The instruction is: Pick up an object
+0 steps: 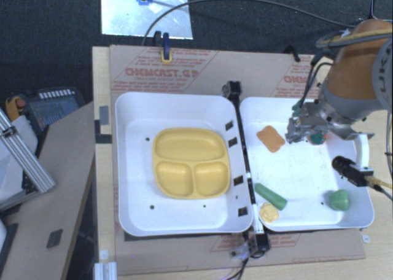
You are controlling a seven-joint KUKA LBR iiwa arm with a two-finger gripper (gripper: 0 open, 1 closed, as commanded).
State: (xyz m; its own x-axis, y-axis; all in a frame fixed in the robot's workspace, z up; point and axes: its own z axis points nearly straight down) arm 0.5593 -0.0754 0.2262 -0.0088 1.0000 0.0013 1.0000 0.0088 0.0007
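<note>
My gripper point(299, 132) hangs over the upper middle of the right bin point(307, 211), just right of an orange flat piece point(270, 138). A small teal object point(317, 139) lies close against the gripper's right side. Near the bin's front left lie a green cylinder point(271, 196) and a yellow round piece point(268, 213). A green ball point(339, 199) rests at the front right corner.
The left bin point(132, 150) holds a yellow three-compartment tray point(191, 162). A black divider strip point(241, 156) runs between the bins. A black fitting point(350, 171) sticks over the right bin's right side. A grey keypad device point(52, 105) sits at the left.
</note>
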